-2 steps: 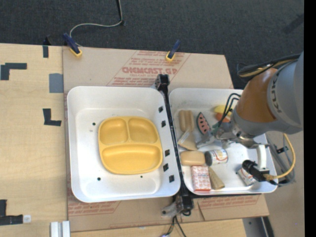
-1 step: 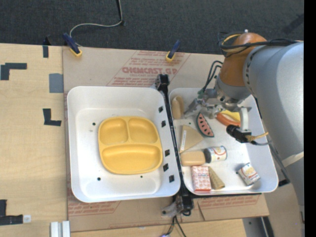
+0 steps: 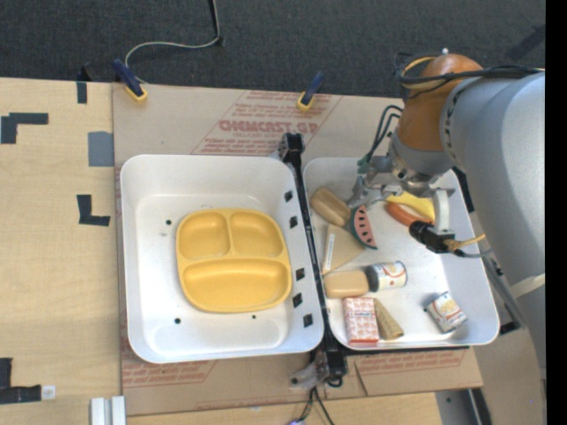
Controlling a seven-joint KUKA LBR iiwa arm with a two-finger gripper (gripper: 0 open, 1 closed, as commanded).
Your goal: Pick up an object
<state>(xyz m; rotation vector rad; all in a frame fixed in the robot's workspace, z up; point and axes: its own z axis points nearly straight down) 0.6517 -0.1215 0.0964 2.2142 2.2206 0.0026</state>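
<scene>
The gripper (image 3: 370, 187) hung low over the rear part of the right bin (image 3: 416, 312), at the end of the grey arm (image 3: 500, 140) whose orange band (image 3: 431, 104) sat directly above it. Whether the gripper was released or clenched could not be told, and nothing could be seen grasped in it.

The things to be picked lay scattered in that right bin. A watermelon slice (image 3: 364, 226), red with a green rind, lay just in front of the gripper, near it. A tan bun-shaped piece (image 3: 330, 207) lay tilted just beside the slice, toward the wall shared with the other bin. A yellow and orange piece (image 3: 409, 209) lay on the slice's other side, partly hidden under the wrist. A thin pale stick (image 3: 329, 248) lay along the shared wall.

Nearer the front, a tan loaf-shaped block (image 3: 345, 282) lay end to end with a small bottle (image 3: 392, 275) on its side, the bottle's black cap against the block. In front of these sat a red and white box (image 3: 360, 319) with a tan wedge (image 3: 388, 322) touching its side. A small can (image 3: 446, 312) lay tilted near the front right corner, well apart from the others.

The left bin (image 3: 151, 202) held a yellow divided plate (image 3: 235, 259), lying flat around its middle. Both bins rested on a cardboard sheet (image 3: 257, 122) that was fixed to the bench (image 3: 44, 237) by two blue and yellow clamps (image 3: 131, 82) at its rear edge.
</scene>
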